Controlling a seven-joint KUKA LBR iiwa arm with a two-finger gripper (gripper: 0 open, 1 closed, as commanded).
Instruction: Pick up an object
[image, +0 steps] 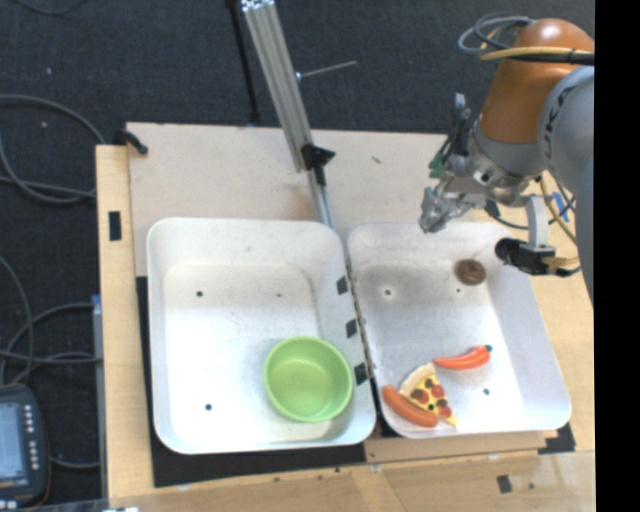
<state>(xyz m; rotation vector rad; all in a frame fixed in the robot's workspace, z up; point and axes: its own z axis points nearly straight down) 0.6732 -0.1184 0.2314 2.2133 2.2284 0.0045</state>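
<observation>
The claw (436, 215) at two o'clock is too small and dark to show how its fingers stand. The arm (530, 90) is cut off at the right. At eight o'clock a black device (20, 445) is cropped.

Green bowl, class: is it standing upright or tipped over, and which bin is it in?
Upright. The bowl shows its round open mouth facing up, resting in the left bin near its front right corner.

We see a grey arm (560, 110) with an orange band (530, 85), looped cables (490, 35) and a metal gripper (437, 215).
</observation>
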